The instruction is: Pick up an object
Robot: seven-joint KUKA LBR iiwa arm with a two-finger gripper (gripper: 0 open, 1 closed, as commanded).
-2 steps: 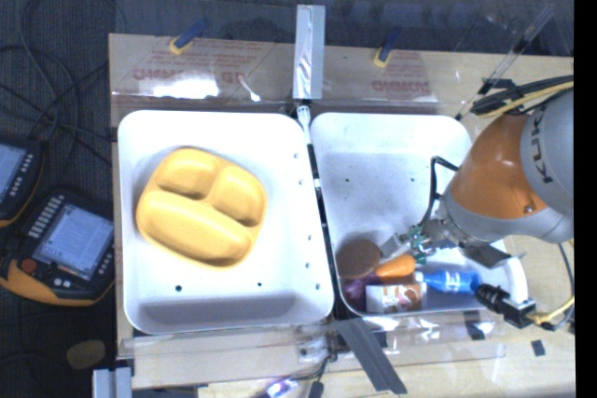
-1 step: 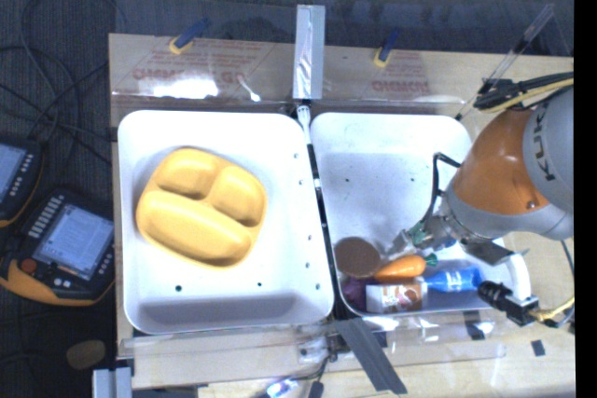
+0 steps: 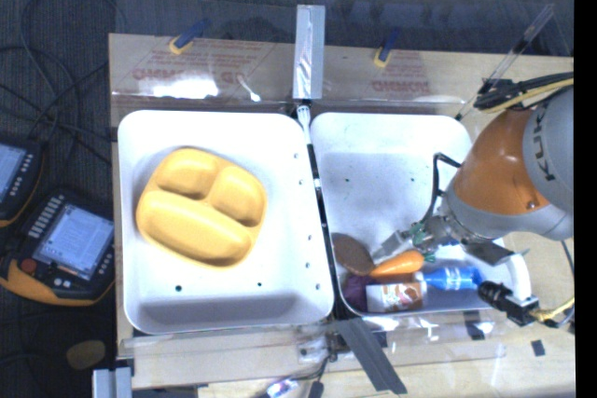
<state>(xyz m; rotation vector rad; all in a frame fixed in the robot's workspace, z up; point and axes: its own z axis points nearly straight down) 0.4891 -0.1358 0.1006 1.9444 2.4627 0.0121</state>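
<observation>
At the near edge of the right bin (image 3: 392, 154) we see a small heap of objects: a white bottle with a reddish-brown label (image 3: 396, 295) lying on its side against the front wall, a blue-and-white bottle (image 3: 454, 277) at its 2 o'clock, and an orange carrot-shaped piece (image 3: 399, 265) resting across the top of both. A brown oval object (image 3: 352, 253) lies at the carrot's 9 o'clock, with something purple (image 3: 353, 291) tucked beneath it. The gripper (image 3: 422, 236) sits just beside the carrot's thick end, at about its 1 o'clock, low over the heap; we cannot tell how far its fingers are spread, and we see nothing held between them. The print on both bottle labels is too small for us to read. The grey arm with its orange band (image 3: 499, 168) enters from 3 o'clock, white lettering on the grey shell (image 3: 558, 154) beginning "KU". In the left bin (image 3: 140, 294), a large yellow loaf-like object (image 3: 201, 203) fills the middle. Farther back, clear sheets (image 3: 205, 65) behind the bins carry faint reddish printing we cannot make out.
</observation>
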